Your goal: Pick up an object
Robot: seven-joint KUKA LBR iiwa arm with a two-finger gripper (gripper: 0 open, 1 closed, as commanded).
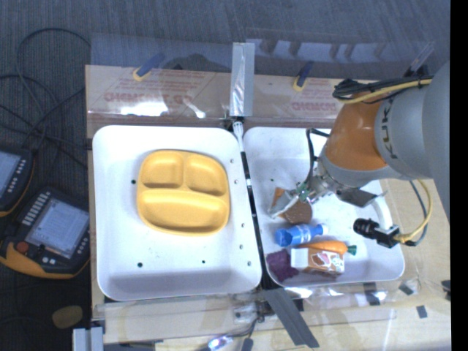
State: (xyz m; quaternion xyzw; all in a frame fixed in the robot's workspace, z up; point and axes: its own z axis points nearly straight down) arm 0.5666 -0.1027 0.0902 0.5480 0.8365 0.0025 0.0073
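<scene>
The grey arm is stretched over the right bin.
The tool is put just above a brown object, likely for grabbing; its grip cannot be told.

We see a robotics lab: a grey-and-orange industrial arm at three o'clock over two white bins, teach pendants and cables at nine o'clock.
</scene>
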